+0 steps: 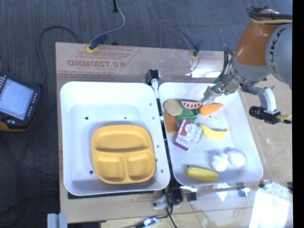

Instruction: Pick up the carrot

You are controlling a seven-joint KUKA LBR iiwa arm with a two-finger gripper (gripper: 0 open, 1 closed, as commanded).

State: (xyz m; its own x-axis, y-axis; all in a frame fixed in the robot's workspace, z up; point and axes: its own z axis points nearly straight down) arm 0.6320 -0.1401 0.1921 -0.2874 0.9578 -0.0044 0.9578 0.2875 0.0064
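Observation:
The orange carrot (212,109) with green leaves at its left end lies in the upper middle of the right bin (251,141), pointing right. My gripper (210,95) hangs just above and behind the carrot's middle, reaching in from the upper right. The carrot looks to be resting on the bin floor, and I cannot make out whether the gripper touches it.
Close around the carrot are a watermelon slice (190,104), a round tan piece (172,107), a red-and-white packet (188,135) and a banana (214,132). Nearer the front lie two white lumps (228,160) and a yellow piece (203,174). The left bin (76,103) holds a yellow divided tray (123,154).

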